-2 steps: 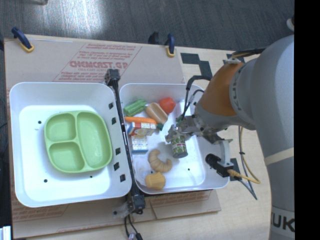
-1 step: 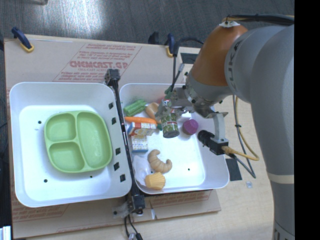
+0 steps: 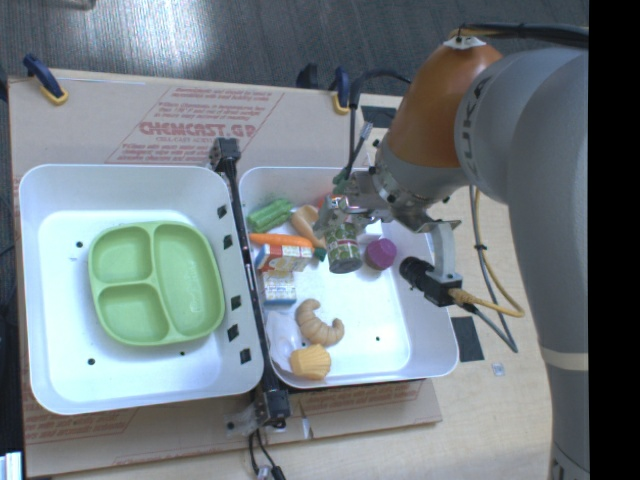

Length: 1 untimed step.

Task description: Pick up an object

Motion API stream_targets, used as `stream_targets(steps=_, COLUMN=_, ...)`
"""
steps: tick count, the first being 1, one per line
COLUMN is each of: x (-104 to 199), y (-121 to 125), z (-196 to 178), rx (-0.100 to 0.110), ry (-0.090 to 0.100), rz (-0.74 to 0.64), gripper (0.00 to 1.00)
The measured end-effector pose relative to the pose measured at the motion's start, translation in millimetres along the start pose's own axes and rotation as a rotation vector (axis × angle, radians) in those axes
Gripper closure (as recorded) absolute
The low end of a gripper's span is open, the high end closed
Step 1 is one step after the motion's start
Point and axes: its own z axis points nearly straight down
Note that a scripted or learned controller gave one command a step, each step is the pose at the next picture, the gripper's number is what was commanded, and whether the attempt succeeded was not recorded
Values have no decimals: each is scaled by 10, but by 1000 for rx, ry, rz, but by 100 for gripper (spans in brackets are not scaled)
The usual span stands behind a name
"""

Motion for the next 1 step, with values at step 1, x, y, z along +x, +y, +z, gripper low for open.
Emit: stream_targets(steps=1, x=790, y=-662, z=350, rx=7, ry=0, rz=4, gripper=100)
